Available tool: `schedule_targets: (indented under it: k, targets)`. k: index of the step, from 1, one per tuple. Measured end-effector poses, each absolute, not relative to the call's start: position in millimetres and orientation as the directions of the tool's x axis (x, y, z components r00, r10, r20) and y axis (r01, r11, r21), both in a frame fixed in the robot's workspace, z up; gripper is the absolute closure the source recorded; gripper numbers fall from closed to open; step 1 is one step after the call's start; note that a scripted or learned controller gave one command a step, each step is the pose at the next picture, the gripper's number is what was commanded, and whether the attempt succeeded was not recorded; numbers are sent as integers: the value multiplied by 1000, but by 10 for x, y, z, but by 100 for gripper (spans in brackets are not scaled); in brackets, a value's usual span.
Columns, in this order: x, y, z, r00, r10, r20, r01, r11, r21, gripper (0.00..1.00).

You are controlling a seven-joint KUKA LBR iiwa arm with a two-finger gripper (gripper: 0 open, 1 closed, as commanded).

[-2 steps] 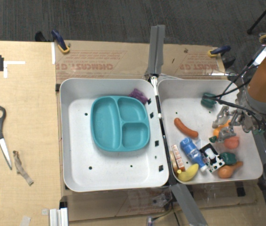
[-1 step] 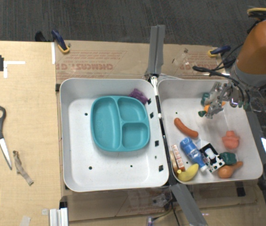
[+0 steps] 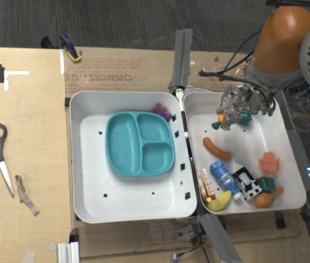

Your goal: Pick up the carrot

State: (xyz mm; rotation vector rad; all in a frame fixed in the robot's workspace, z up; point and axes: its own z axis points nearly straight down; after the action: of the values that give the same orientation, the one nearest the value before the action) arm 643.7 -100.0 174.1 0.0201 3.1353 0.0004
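The carrot [image 3: 265, 199], a stubby orange piece with a dark green top, lies in the near right corner of the right bin [image 3: 292, 141]. My gripper [image 3: 233, 115] hangs over the far part of that bin, well away from the carrot and up-left of it. A small green piece [image 3: 216, 126] shows just at the gripper's lower left; whether it is held is unclear.
An orange sausage-shaped toy [image 3: 216, 148] lies below the gripper. Near the carrot are a pink toy [image 3: 269, 163], a black-and-white item [image 3: 247, 184], a blue packet [image 3: 221, 175] and a yellow banana [image 3: 219, 202]. The left bin [image 3: 84, 163] holds a teal divided plate [image 3: 141, 144] and a purple item [image 3: 162, 111].
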Motion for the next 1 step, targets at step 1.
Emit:
schedule_targets:
  k: [1]
  targets:
    - [6462, -893, 3121, -993, -116, -6, -116, 993, 0, 100]
